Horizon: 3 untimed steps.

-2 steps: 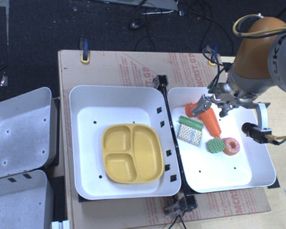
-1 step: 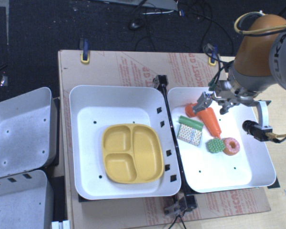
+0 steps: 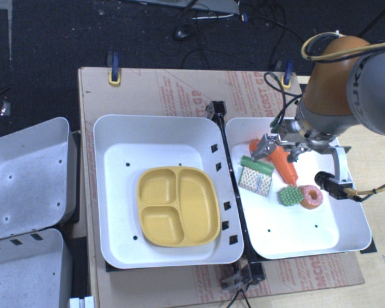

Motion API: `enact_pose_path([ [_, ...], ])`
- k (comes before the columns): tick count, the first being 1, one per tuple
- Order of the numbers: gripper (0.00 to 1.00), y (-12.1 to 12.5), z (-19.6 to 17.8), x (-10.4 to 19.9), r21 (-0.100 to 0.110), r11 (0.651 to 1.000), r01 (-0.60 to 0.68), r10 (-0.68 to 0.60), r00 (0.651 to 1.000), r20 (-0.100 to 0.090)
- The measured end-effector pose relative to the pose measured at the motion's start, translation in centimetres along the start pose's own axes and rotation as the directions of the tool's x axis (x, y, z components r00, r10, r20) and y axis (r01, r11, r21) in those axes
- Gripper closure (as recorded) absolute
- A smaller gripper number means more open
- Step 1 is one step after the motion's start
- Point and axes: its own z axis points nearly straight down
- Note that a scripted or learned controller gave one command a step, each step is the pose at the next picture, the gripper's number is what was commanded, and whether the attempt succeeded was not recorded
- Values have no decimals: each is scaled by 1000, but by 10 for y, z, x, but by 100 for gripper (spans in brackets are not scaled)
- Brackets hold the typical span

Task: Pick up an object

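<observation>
**Me:** Working from the front of the bench back: the left shallow white bin (image 3: pixel 109 191) holds a yellow plastic plate with three compartments (image 3: pixel 178 206), lying flat around the middle. In the right shallow white bin (image 3: pixel 346 226) the nearest bits are a small pink ring-shaped toy (image 3: pixel 312 197) and a bumpy green toy (image 3: pixel 290 196), touching each other.

**Other op:** And the gripper?

**Me:** A little farther back there's a speckled white box with a green edge (image 3: pixel 256 176), and just beside it an orange carrot-shaped toy (image 3: pixel 283 163), lying at a slant. The two-finger gripper (image 3: pixel 281 147) sits right over the carrot's upper end. I honestly can't tell how far the jaws are apart or whether they've got hold of anything. Behind that it's the grey arm with the orange band (image 3: pixel 330 85), coming in from the right.
</observation>
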Motion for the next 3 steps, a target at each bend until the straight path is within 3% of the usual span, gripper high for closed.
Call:
enact_pose_path([
  [2, 0, 10, 88, 3, -4, 1000, 0, 0, 1000, 2],
  [3, 100, 11, 76, 3, -7, 1000, -1, 1, 1000, 2],
])
